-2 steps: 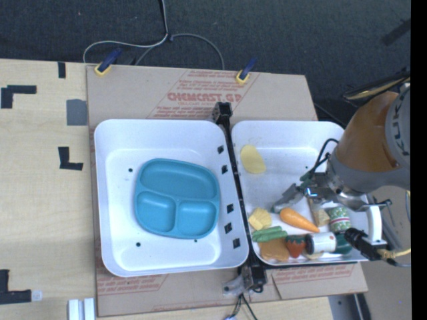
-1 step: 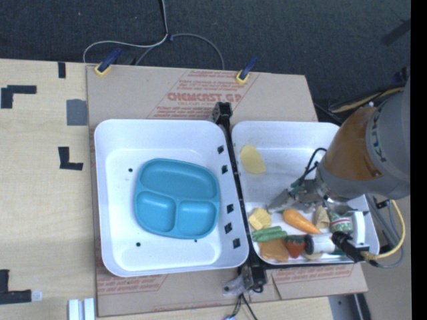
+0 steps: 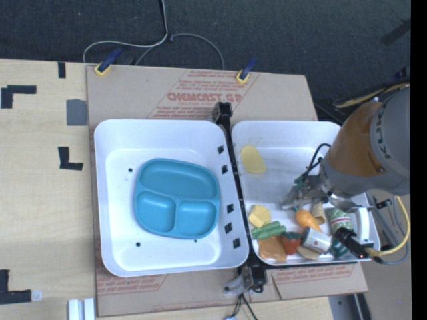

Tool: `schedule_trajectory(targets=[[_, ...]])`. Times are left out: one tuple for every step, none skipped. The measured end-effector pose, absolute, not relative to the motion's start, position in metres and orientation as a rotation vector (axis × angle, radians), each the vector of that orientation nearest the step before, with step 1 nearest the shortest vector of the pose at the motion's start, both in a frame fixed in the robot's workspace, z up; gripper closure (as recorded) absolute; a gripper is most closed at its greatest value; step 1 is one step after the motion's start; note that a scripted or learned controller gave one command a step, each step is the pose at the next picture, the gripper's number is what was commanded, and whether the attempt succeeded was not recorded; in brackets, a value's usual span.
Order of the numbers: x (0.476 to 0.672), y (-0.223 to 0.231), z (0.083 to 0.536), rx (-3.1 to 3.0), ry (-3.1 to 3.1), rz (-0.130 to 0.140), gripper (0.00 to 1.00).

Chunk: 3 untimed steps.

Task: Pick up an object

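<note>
My gripper hangs low inside the right bin, near its right-hand side, on the grey arm with the orange band. Just below it lies an orange carrot piece. Along the bin's front edge sit a yellow piece, a green bean pod, a brown piece, a small red piece, a white can and a green-labelled can. A pale yellow chip lies alone toward the back left of this bin. I see nothing held.
The left bin holds a blue divided plate. A black divider runs between the bins. Both rest on a cardboard sheet clamped at the back. Cables trail at the right by the arm.
</note>
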State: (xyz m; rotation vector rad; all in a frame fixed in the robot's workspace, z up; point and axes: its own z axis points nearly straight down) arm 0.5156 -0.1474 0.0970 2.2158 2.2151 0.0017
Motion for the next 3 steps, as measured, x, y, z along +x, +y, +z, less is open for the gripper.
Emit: schedule_trajectory(targets=[[0.515, -0.147, 0.096, 2.217, 2.216, 0.001, 0.0], [0.512, -0.173, 0.234, 2.212, 2.211, 0.009, 0.0], [0.496, -0.204, 0.172, 2.229, 2.221, -0.008, 0.0]])
